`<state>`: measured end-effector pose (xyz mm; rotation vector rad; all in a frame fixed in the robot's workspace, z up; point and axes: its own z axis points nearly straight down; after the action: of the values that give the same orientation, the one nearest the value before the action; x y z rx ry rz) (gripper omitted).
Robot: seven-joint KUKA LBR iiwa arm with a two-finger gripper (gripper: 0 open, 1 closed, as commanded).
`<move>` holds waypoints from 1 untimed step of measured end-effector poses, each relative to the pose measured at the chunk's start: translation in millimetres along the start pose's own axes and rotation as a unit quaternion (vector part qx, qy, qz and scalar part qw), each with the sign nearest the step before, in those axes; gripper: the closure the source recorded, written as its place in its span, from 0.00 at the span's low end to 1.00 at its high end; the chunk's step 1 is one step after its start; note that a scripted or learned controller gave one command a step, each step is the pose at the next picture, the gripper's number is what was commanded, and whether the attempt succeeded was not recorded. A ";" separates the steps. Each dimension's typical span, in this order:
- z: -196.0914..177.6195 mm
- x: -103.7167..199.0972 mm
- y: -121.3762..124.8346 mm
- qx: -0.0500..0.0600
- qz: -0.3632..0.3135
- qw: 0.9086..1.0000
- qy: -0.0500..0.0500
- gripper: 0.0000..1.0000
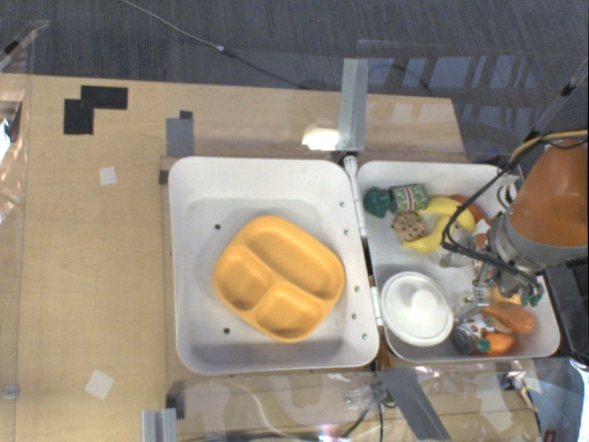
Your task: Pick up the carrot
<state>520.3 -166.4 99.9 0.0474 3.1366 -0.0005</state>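
Gripper [480,295] low in right bin [552,339], just above carrot [512,319]; finger opening cannot be judged. Risk: crowding from bowl [417,308] deflects the grasp.

Looks like a robotics lab: wooden bench [83,274] with two white bins [193,339], black marker squares [92,107], metal brackets [353,99], loose cables [276,411].

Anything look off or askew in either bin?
Nothing spilled or damaged. The yellow divided plate sits rotated in the left bin, corners off square with the walls. The right bin is crowded: white bowl, cookie, banana and carrot packed close, with the pincer down among them.
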 end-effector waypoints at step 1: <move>9.2 6.1 5.7 0.003 0.006 1.000 -0.008 0.00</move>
<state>514.5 -160.4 90.7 0.0674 3.1199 -0.0087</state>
